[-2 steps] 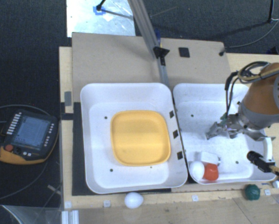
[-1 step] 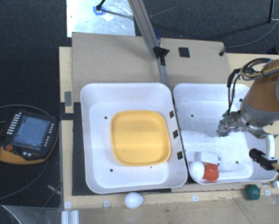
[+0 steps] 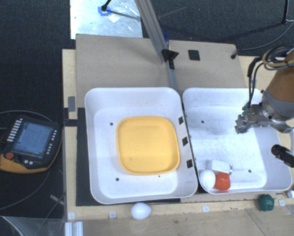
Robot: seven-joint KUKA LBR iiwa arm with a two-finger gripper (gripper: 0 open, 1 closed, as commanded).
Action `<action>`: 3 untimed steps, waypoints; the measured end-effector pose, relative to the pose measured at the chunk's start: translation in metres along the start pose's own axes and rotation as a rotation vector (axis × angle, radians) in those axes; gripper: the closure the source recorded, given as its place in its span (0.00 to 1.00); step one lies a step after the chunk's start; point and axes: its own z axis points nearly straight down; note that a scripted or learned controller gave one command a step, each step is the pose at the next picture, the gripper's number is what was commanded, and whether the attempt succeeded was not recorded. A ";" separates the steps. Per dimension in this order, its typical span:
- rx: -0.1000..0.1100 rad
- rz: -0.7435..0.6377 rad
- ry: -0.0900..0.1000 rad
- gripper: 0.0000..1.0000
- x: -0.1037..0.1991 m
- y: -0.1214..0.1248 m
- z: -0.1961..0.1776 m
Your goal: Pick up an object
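In the right bin (image 3: pixel 220 100), near its front edge, lie a white egg-shaped ball (image 3: pixel 207 178), a red-orange round object (image 3: pixel 222 181) touching it, and a small white block (image 3: pixel 220 166) just behind them. My gripper (image 3: pixel 242 125) hangs over the right part of that bin, well behind these objects and apart from them. A square yellow plate (image 3: pixel 147 144) lies flat in the middle of the left bin (image 3: pixel 102 127).
A white egg (image 3: pixel 141 211) rests on the bench in front of the left bin. A dark green ball (image 3: pixel 265 202) sits at the front right corner. A teach pendant (image 3: pixel 26 144) lies on the floor to the left. A slanted metal pole (image 3: pixel 154 26) rises behind the bins.
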 end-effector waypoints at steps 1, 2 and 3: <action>0.000 0.000 0.000 1.00 0.000 0.001 -0.053; 0.005 -0.003 0.002 1.00 0.047 0.020 -0.045; 0.005 -0.003 0.002 1.00 0.091 0.036 -0.041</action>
